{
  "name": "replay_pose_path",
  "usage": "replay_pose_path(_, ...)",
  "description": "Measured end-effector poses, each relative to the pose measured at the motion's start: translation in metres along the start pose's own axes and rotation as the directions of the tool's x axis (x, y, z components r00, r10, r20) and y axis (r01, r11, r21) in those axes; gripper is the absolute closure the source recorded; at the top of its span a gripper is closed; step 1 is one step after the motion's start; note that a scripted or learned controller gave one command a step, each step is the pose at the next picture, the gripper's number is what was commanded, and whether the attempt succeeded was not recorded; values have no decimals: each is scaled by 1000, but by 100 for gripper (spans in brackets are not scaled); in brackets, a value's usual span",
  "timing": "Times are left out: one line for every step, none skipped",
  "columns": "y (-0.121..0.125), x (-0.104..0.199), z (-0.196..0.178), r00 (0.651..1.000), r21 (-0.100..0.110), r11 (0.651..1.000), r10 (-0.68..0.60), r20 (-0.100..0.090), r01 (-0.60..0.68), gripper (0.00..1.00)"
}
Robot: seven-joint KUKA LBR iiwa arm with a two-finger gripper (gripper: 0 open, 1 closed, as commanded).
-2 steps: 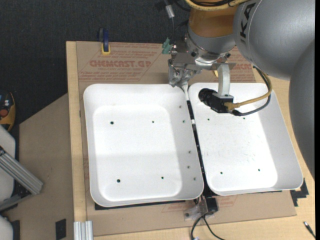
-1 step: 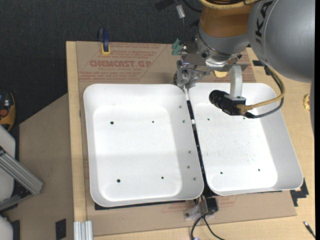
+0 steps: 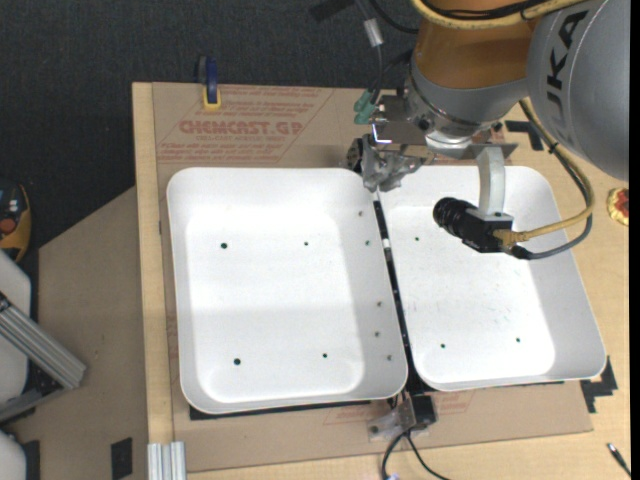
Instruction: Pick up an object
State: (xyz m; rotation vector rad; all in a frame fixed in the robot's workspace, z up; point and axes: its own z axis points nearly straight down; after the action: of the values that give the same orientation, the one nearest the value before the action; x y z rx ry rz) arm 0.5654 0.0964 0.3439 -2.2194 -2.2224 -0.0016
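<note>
My gripper (image 3: 383,171) hangs low over the far end of the ridge where the two white bins meet, under the grey wrist with its orange band (image 3: 480,13). The left bin (image 3: 200,298) and the right bin (image 3: 540,318) show bare white floors with a few small dark dots. I see no loose object near the gripper. The gripper's tip is dark and small against the bin rims.
A black cylinder (image 3: 466,224) on a white bracket, with a yellow cable, hangs from the arm over the right bin's far part. A blue and yellow clamp (image 3: 209,80) grips the cardboard board (image 3: 250,123) at the back left.
</note>
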Motion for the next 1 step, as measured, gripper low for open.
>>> replay_pose_path(21, 36, 78, 1000, 7, 1000, -2, 2, 2, 100)
